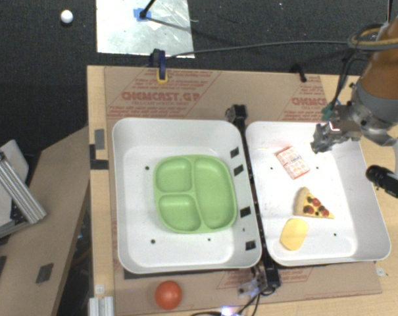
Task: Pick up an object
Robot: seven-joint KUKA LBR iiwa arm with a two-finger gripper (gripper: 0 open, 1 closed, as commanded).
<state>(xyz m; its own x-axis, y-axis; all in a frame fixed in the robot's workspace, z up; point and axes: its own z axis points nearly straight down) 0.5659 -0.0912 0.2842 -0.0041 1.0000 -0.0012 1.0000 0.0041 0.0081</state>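
Gripper [322, 139] hovers over the right bin's [370, 196] far edge, and I cannot tell its state from my camera; just beside it lies the red-and-white packet [293, 162], with the pizza slice [311, 205] and yellow piece [294, 234] nearer, the green tray [194, 193] in the left bin [129, 176].

The arm [383, 78] enters at the upper right of the frame, its orange band uppermost and the grey wrist below it. It slants down toward the left. The gripper [322, 139] hangs at its lower left end, dark and small, pointing downward at mid-height on the right side of the frame.
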